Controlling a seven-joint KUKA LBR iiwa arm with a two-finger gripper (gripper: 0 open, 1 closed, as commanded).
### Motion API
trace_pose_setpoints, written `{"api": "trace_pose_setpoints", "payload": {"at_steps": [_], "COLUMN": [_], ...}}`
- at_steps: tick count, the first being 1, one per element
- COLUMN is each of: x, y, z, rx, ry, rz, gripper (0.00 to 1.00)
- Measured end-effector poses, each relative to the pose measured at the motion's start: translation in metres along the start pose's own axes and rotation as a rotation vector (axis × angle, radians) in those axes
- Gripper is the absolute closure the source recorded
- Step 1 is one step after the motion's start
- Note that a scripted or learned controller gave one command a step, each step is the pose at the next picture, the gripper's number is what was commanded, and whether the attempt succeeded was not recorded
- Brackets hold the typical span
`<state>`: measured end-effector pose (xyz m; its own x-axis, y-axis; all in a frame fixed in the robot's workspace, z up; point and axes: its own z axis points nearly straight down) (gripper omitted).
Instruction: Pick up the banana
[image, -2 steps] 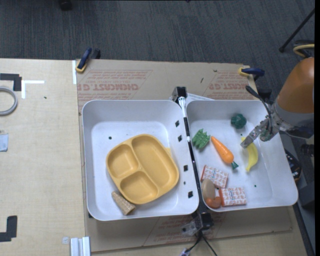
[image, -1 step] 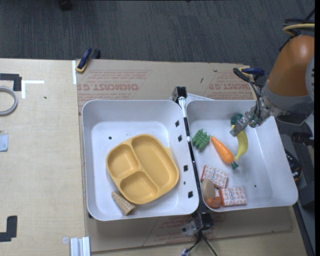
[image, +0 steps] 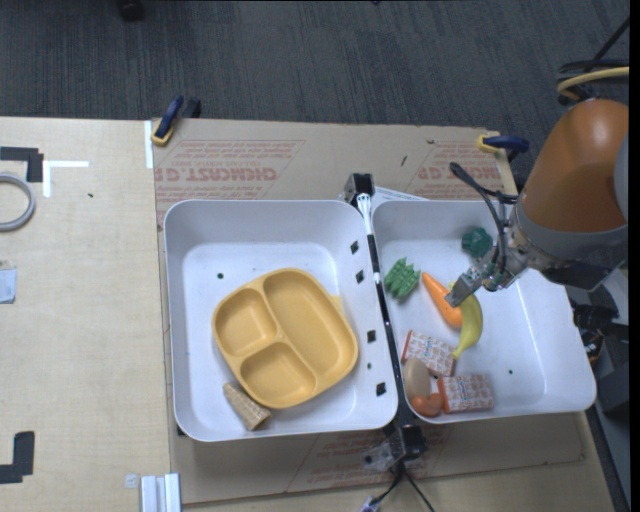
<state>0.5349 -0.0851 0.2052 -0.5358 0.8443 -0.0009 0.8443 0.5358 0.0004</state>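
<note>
- Counted: one banana (image: 469, 326), one carrot (image: 441, 298), two red-and-white cartons (image: 429, 352), one yellow divided plate (image: 285, 338), two white bins (image: 190, 300) on the desk (image: 80, 330).
- Lay in the right bin just below the hand (image: 466, 290), touching or nearly so; long axis near upright in the view, curved, lower tip toward the cartons.
- Could not tell hand released or clenched.
- Carrot just beside, green toy (image: 402, 279) farther left, teal piece (image: 476, 241) above the hand.
</note>
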Motion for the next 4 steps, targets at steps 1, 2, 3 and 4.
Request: {"api": "trace_pose_setpoints", "payload": {"at_steps": [1, 2, 3, 4], "x": [-0.006, 0.002, -0.011, 0.001], "y": [-0.071, -0.063, -0.07, -0.066], "z": [0.102, 0.111, 0.111, 0.097], "rx": [0.0, -0.005, -0.007, -0.002], "ry": [0.0, -0.007, -0.013, -0.003], "rz": [-0.01, -0.459, -0.881, -0.949], "gripper": [1.0, 1.0, 1.0, 1.0]}}
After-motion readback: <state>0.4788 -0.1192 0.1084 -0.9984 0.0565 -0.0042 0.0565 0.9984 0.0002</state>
